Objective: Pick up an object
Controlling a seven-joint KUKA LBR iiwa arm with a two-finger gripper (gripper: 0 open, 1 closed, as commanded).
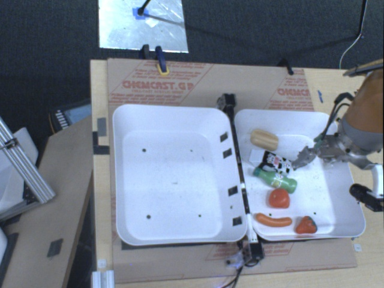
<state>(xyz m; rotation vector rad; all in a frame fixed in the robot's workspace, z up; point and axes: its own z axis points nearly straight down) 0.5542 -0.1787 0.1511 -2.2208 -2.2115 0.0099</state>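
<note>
Front of the right bin [345, 224]: one orange sausage-shaped piece [273, 221], lying crosswise near the front wall; just beside it toward the corner, one red strawberry-like piece [306, 225]. Behind these, one red tomato-like piece [278, 198]. Next back, one green bottle [275, 179], lying on its side, apparently touching a small black-and-white patterned item [276, 161] at its upper edge. Farthest back in the same bin, one tan cylindrical piece [264, 140], on its side, apart from the rest. Gripper [304, 156]: positioned low over the middle of the right bin, just beside the black-and-white item and the green bottle; nothing is visibly held between its tips, and its opening cannot be made out at this resolution. Arm [363, 122]: grey with orange band, entering from the right. Left bin [174, 116]: white, adjoining the right bin along a black-clipped divider. Both bins rest on a brown cardboard sheet [180, 83].
</note>
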